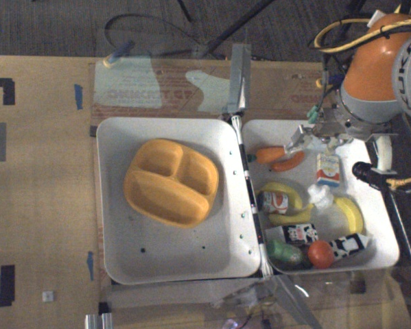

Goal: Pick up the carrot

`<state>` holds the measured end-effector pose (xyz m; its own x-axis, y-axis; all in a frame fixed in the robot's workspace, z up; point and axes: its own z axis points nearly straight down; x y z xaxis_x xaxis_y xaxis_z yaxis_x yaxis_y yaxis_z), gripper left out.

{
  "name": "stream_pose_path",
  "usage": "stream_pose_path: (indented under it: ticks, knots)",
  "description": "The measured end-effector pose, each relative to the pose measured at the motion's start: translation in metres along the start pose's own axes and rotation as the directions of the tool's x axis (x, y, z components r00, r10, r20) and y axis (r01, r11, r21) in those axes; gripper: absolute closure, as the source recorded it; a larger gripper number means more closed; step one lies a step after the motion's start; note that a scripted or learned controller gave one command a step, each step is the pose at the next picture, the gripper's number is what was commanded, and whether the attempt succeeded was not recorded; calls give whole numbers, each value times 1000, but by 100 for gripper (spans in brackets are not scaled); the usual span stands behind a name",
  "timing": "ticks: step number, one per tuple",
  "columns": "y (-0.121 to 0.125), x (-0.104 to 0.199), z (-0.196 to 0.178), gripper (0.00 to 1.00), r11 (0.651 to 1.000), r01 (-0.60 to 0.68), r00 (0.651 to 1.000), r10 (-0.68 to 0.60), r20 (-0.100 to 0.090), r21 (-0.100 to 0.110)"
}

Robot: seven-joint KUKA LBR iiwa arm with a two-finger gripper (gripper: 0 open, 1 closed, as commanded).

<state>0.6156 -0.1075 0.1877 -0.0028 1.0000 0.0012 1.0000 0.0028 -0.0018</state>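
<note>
1. The jaws (296, 140) hang over the far left part of the right bin (387, 242), pale metal and small against the clutter; whether they are open or closed I cannot tell.
2. The carrot (268, 155) lies just beneath and left of them, a smooth orange taper with a green stub at its left end. A second, redder sausage-like piece (288, 163) lies against its near side. Contact between jaws and carrot cannot be judged.
3. Right of these stands a small white carton (328, 169) with a red and blue label too blurred to read.
4. Nearer lie two curved yellow bananas (349, 213), a red-labelled can (274, 201), two black-and-white cow-patterned cartons (300, 234), a round red tomato (320, 253) and a green item (285, 253) of unclear kind.
5. The left bin (116, 252), matte white with rounded corners, holds a glossy orange sectioned tray (171, 181) with three compartments.
6. The arm's orange band (380, 67) is cut off at the right edge, with the letters "KU" partly legible beside it.
7. The surface (40, 184) is brown board with blue tape strips (78, 96) and black marks; a clear sheet at the far side carries faint print.
</note>
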Motion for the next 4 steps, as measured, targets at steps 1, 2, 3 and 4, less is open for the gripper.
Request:
stream_pose_path:
  ticks: [1, 2, 3, 4]
  knots:
    - [44, 13, 69, 0, 977, 212, 977, -212, 5, -11]
    - [51, -101, 99, 0, 936, 352, 936, -352, -31, 12]
    - [38, -57, 105, 0, 867, -496, 869, 495, 25, 49]
    - [49, -97, 55, 0, 943, -331, 943, 331, 2, 9]
